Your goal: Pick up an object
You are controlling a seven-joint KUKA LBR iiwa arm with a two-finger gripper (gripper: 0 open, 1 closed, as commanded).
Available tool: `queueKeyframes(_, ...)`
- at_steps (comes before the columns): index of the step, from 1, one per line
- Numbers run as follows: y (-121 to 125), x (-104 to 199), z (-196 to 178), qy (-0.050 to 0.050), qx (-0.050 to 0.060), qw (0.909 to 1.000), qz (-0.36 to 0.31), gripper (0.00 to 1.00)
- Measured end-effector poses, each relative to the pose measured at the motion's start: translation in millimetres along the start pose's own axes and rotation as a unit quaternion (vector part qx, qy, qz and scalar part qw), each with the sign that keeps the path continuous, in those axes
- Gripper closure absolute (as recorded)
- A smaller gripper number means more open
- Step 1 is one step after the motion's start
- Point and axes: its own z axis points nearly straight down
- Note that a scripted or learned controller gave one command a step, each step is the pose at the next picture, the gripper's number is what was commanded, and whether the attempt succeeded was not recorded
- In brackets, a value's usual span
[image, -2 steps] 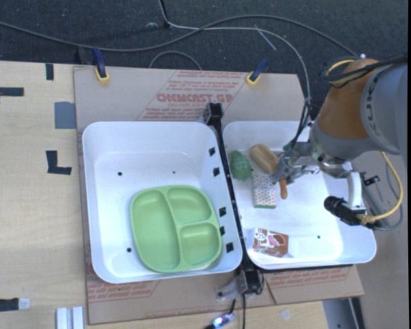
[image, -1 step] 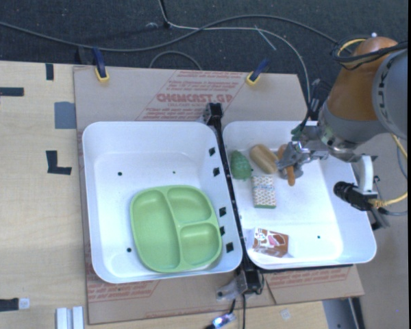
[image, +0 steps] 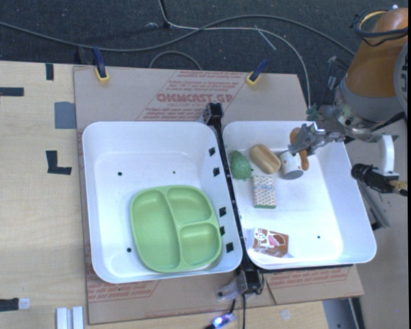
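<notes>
Bins: you have two shallow white bins side by side, the left bin (image: 103, 184) and the right bin (image: 353, 225); their inner rims meet along a dark divider (image: 222, 177)
Board: under your bins lies a brown cardboard sheet (image: 185, 94) with red print; it shows past the bins at the far and near edges
Clamps: you can see two clamps on the far edge of the cardboard; a blue and yellow one to the left (image: 100, 69), another to the right (image: 257, 72)
Bench: pale wood surface (image: 27, 204) on your left, with dark tape marks (image: 55, 163)
Backdrop: dark floor (image: 68, 12) beyond the bench; thin cables (image: 192, 27) trail over it
</notes>
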Motion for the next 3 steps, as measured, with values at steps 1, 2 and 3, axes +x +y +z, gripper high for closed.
queueKeyframes(1, -1.3, 58.9, 12.1, 0.0, 0.002, 1.0, -0.001, 1.0)
queueKeyframes(2, 1.7, 103.0, 11.1, 0.0, 0.002, 1.0, -0.001, 1.0)
queueKeyframes(3, 6.6, 164.9, 21.2, 0.0, 0.002, 1.0, -0.001, 1.0)
